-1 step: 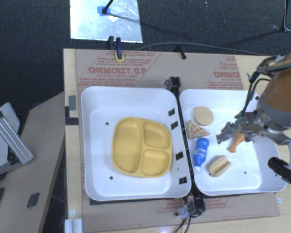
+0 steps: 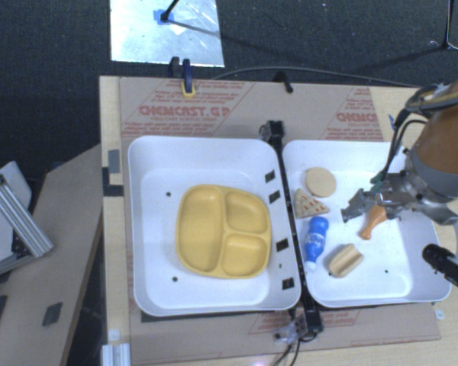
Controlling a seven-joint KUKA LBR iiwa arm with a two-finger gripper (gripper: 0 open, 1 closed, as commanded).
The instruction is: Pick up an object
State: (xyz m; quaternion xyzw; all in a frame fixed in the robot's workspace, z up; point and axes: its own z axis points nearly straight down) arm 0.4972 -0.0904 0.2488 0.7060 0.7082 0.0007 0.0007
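Fingers: the dark fingers (image 2: 360,204) are seen low in the right bin (image 2: 397,280), splayed toward the view's left; whether they are open or closed cannot be told, and nothing is seen held between them
Gripper: the gripper (image 2: 364,207) is carried by the grey arm (image 2: 443,151), which reaches in from the view's right
Task's thing: an orange carrot-like piece (image 2: 373,221) is taken as the likeliest target; it lies in the right bin, just beside and slightly below the gripper, partly covered by it
Long axis: the piece is laid at a slant, its axis running from upper right to lower left; which end is the tip cannot be told
Handling: it is judged light, stiff and smooth, probably toy plastic, so a slip is possible; it would best be taken across its middle, square to the long axis
Other things in the right bin: a round tan disc (image 2: 320,181), a wedge-shaped slice (image 2: 310,203), a blue bottle (image 2: 315,239) and a bread roll (image 2: 344,260) are spread to the left, all apart from the fingers
Left bin: a yellow divided plate (image 2: 223,230) is set in the left bin (image 2: 206,155)
Table: both bins are borne side by side on the table (image 2: 237,101)
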